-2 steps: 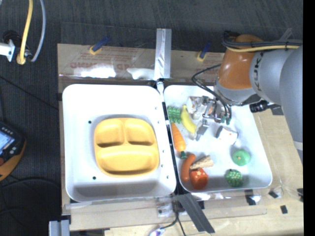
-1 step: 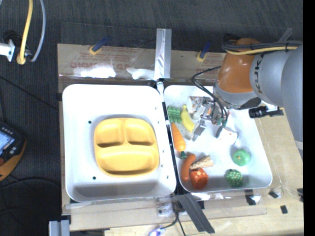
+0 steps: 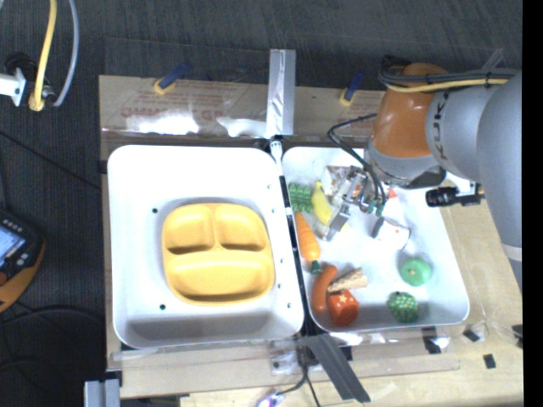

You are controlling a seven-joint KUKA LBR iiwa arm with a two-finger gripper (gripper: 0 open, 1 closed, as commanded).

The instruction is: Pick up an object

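Observation:
My gripper hangs low over the upper middle of the right bin, below the arm's orange band. It is open, and I see only white bin floor between its fingers. One finger ends beside a yellow piece and a green piece. The other ends next to a small white object. An orange carrot lies along the bin's left wall. Nearer the front lie a red-orange sausage shape, a red tomato, a brown stick, a green apple and a green bumpy piece.
The left bin holds a yellow divided tray. A metal strip stands behind the ridge between the two bins. Cables run from the arm's wrist over the right bin's back edge.

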